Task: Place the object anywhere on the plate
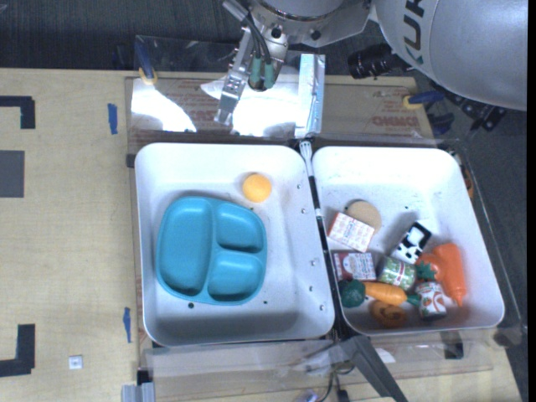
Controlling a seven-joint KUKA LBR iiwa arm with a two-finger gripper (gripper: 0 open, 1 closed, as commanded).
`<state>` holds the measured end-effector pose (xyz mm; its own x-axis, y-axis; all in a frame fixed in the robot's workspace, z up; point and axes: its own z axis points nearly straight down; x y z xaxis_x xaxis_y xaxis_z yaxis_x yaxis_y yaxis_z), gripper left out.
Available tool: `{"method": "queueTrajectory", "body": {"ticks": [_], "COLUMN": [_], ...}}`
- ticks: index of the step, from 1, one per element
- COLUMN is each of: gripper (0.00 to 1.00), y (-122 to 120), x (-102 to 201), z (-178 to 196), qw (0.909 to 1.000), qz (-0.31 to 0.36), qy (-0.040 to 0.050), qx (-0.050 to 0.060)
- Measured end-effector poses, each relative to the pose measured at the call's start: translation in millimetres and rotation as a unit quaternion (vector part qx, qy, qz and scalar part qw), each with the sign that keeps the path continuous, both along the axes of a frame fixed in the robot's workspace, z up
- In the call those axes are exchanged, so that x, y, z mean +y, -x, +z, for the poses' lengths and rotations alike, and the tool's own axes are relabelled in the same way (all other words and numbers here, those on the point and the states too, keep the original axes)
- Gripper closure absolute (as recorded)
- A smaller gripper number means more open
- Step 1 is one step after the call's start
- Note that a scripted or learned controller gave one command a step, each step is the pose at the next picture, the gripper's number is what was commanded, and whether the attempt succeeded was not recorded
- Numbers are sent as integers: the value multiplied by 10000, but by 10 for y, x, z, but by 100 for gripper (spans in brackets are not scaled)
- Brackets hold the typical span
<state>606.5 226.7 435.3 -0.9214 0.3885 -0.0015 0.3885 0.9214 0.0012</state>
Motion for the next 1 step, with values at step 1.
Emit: {"method": "queueTrajectory", "body": {"ticks": [1], "gripper": [100], "y": [-8], "x": [14], "z": [132], "qw": [10000], "qz": [12], "qy": [-15], "qx": [-55]}}
